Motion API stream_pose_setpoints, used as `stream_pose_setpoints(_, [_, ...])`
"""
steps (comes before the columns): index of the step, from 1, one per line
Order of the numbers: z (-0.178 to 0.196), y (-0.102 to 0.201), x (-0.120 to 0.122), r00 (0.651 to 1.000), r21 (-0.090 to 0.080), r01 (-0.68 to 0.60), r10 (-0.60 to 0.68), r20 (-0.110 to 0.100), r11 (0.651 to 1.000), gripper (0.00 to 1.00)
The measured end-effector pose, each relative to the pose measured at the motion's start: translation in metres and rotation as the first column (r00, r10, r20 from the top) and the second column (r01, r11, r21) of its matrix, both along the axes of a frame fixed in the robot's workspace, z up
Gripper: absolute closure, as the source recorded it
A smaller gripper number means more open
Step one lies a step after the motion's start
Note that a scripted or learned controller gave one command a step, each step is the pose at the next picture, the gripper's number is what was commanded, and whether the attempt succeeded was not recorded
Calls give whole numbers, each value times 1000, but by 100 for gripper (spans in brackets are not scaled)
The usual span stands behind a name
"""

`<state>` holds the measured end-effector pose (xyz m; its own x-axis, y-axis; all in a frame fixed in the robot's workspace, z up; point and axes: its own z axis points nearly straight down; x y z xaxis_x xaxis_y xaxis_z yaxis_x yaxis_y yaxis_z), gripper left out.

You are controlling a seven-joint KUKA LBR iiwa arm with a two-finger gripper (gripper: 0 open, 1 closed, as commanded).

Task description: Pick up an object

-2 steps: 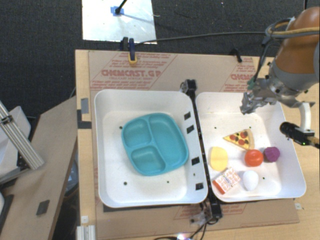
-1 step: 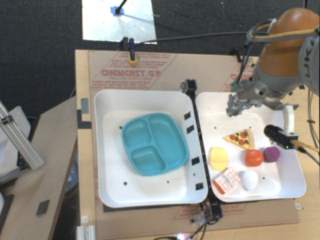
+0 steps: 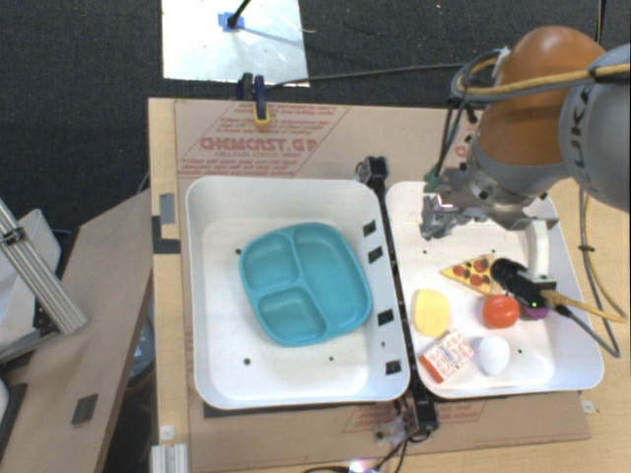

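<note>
The table (image 3: 177, 382) carries 2 white bins side by side. The left bin (image 3: 222, 363) holds a teal plate (image 3: 305, 282) with 3 sections, lying near its middle. In the right bin (image 3: 572, 363), the toy food sits toward 6 o'clock: a pizza slice (image 3: 471, 274), a yellow piece (image 3: 431, 311), a red tomato (image 3: 501, 310), a white egg (image 3: 493, 354) and a red-and-white packet (image 3: 449, 355). The arm reaches in from 3 o'clock, and its pincer (image 3: 437, 215) hangs over the bin's 11 o'clock corner, apart from the food. I cannot tell how far it is open, and nothing shows in its grip.
</note>
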<state>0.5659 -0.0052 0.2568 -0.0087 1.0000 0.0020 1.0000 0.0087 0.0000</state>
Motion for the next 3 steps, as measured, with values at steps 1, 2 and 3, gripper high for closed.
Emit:
stream_pose_setpoints(1, [-10, 42, -8, 1000, 0, 0, 0, 0, 1000, 100])
stream_pose_setpoints(2, [-19, 98, -13, 1000, 0, -1, 1, 0, 1000, 100])
stream_pose_setpoints(3, [-18, 94, -13, 1000, -1, 5, -5, 0, 1000, 0])
